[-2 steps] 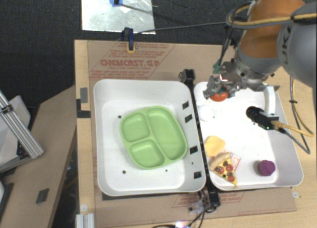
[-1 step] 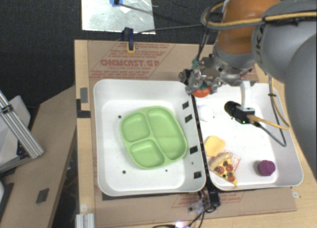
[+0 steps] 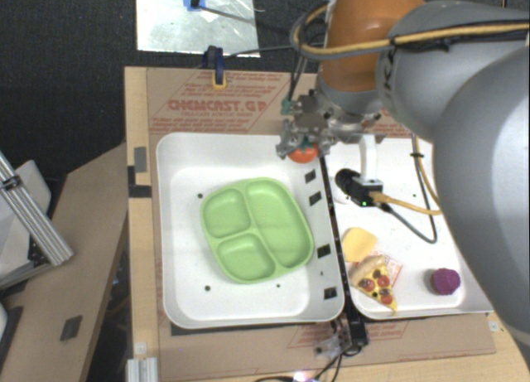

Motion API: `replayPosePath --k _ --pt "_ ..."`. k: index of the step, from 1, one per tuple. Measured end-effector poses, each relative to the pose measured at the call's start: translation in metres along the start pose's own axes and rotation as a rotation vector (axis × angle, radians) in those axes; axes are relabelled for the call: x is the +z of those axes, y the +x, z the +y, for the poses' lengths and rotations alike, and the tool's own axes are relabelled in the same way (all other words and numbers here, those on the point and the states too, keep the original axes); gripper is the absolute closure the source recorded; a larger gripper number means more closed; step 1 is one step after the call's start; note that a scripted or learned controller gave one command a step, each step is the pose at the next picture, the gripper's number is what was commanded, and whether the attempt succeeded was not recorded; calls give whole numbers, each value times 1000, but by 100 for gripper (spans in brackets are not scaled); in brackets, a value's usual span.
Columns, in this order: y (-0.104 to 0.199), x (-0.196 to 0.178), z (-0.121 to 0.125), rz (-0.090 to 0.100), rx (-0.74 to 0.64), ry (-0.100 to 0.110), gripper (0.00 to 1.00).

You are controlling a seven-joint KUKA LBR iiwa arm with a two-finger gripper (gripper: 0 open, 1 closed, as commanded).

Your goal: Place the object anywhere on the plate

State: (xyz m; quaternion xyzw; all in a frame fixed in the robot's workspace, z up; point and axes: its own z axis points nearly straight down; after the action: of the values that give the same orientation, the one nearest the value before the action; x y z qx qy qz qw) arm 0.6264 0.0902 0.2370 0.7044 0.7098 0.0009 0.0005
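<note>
1. While the hand (image 3: pixel 303 145) hangs over the left bin's (image 3: pixel 178 206) far right corner, its fingers pinch a small orange-red object (image 3: pixel 305 154).
2. Green divided plate (image 3: pixel 255 229) lies nearer the camera, apart from the hand.
3. Risk: released at this spot, the object lands on bin floor beside the plate.

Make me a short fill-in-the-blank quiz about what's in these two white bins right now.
1. The green plate lies in the ____ bin as the camera sees it.
2. The plate is divided into ____ compartments.
3. The small ball in the right bin is ____ in colour.
4. The pizza slice lies in the ____ bin.

Missing words: left; three; purple; right
</note>
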Motion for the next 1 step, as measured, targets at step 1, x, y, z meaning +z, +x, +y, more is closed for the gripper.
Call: replayPosePath --k 1 --pt "57 8 10 1 -1 -1 100"
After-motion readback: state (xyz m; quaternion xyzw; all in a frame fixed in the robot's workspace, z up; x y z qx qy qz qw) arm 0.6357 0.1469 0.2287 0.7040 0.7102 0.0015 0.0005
